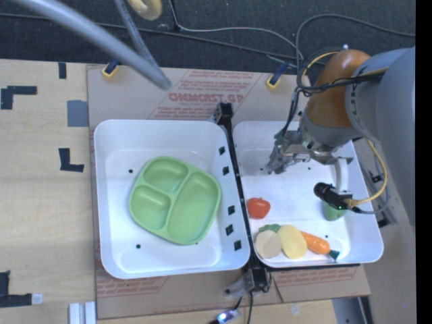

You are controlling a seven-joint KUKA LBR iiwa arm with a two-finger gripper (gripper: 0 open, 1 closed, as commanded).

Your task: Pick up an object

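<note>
Over the right bin (368,245), toward its far side, the tool (275,165) hangs low with its dark tips pointing down at bare white floor; nothing shows between the tips, and how wide they stand cannot be told. The red tomato (258,208) lies nearer the camera than the tool, just beside the divider. Farther toward the camera, along the near wall, sit a pale potato (292,241) and an orange carrot (314,242), well apart from the tool. A green divided plate (175,200) rests in the left bin (108,181).

A red tomato (258,208) lies by the right bin's (364,248) left wall; potato (292,241) and carrot (314,242) lie along its near edge.
</note>
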